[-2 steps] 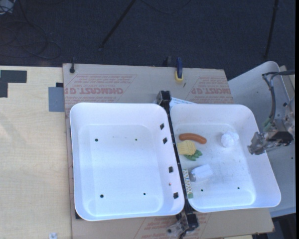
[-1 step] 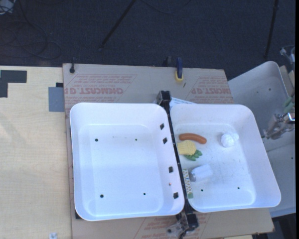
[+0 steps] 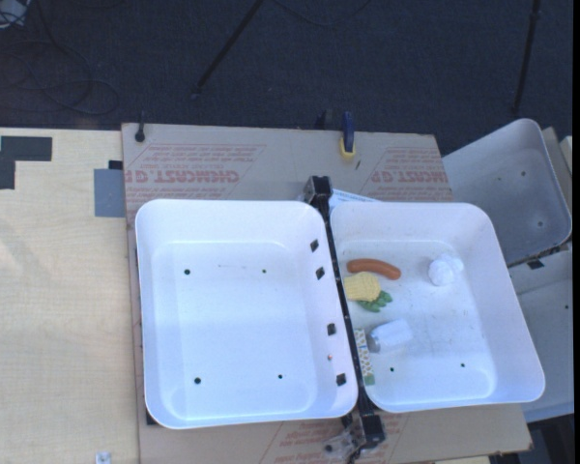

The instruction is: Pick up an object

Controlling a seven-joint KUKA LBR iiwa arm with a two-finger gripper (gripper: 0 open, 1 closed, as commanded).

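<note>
Several small objects lie in the right bin [image 3: 493, 259]. A reddish-orange sausage [image 3: 373, 268] lies near the bin's upper left. Just below it sits a yellow corn cob with green leaves [image 3: 364, 288]. A small white round object [image 3: 443, 271] rests toward the right. A pale, whitish block [image 3: 391, 334] lies lower, near the divider between the bins.
The left bin [image 3: 155, 307] sits beside the right one on a cardboard sheet [image 3: 222, 167]. Black clips [image 3: 317, 189] join the bins along the middle. A blue and yellow clamp [image 3: 348, 135] holds the cardboard's far edge. A grey plate [image 3: 522, 182] stands at right.
</note>
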